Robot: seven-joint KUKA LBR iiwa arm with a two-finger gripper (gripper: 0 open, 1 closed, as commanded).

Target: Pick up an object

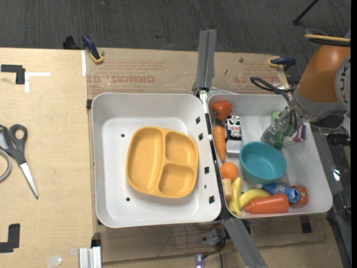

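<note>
Left of the teal bowl (pixel 263 162): a white bin (pixel 106 166) holding one yellow divided plate (pixel 162 162). Around the bowl, inside the right bin (pixel 321 175): carrot (pixel 220 142), tomato (pixel 221 109), orange (pixel 228 171), banana (pixel 245 197), red pepper (pixel 266 204), small blue toy (pixel 280 190). Up and right of the bowl: the pincer (pixel 283 128) lowered among clear and green clutter; grip impossible to tell.
</note>
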